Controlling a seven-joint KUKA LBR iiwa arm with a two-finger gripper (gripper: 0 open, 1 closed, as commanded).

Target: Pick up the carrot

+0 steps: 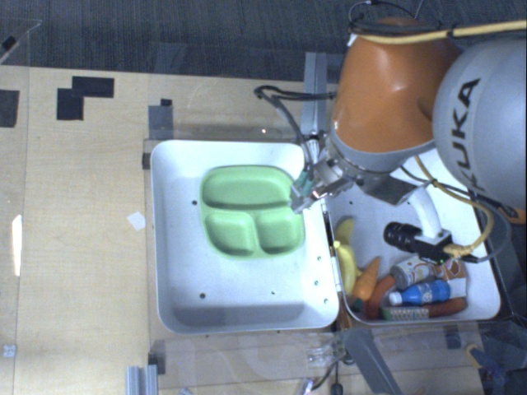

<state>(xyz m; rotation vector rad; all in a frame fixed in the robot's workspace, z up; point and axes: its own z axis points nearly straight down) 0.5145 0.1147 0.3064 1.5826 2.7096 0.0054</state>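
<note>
The claw (306, 191) hangs over the right edge of a green divided tray (247, 212) in the view's left white bin (177, 245). In the other bin (486, 290), the carrot (368, 275) lies just beside a banana (347, 263), near a blue-capped bottle (422, 295).

Robot research lab. Grey KUKA arm (473, 113), orange band, trailing cables (278, 104), over pale wood desk (74, 253). Two white bins (169, 245) side by side, metal brackets (161, 120) at corners. Black marker shapes (82, 95) on desk top. Grey carpet (165, 15) behind.
</note>
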